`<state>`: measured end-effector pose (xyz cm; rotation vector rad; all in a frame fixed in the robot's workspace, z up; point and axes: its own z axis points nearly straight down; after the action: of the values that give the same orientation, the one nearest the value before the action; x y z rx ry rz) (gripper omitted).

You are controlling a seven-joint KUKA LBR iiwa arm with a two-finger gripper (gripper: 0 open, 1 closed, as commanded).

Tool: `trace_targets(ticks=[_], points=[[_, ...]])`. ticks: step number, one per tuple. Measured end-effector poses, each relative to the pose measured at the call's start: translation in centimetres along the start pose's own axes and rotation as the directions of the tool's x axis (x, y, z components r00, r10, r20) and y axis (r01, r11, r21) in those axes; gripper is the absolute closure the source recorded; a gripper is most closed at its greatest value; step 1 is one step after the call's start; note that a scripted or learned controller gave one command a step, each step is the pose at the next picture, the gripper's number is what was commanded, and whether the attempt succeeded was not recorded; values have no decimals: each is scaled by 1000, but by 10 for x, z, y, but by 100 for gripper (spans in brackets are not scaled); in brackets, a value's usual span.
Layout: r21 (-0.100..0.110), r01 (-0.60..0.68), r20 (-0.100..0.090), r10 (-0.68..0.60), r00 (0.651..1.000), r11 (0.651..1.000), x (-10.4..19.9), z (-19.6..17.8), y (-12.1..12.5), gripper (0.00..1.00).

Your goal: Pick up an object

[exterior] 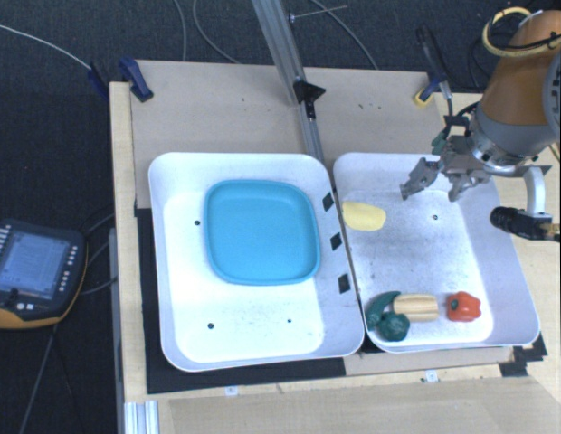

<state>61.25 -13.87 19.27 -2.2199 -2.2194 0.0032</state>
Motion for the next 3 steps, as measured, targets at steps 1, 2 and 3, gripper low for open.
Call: trace_targets(ticks=[1, 2, 3], points=[[0, 0, 0, 0, 1000, 1000, -4, 44, -6, 0], [1, 1, 0, -1, 1000, 1000, -3, 96, -7, 0], [-5, 1, 0, -1, 1000, 1000, -3, 83, -5, 100]])
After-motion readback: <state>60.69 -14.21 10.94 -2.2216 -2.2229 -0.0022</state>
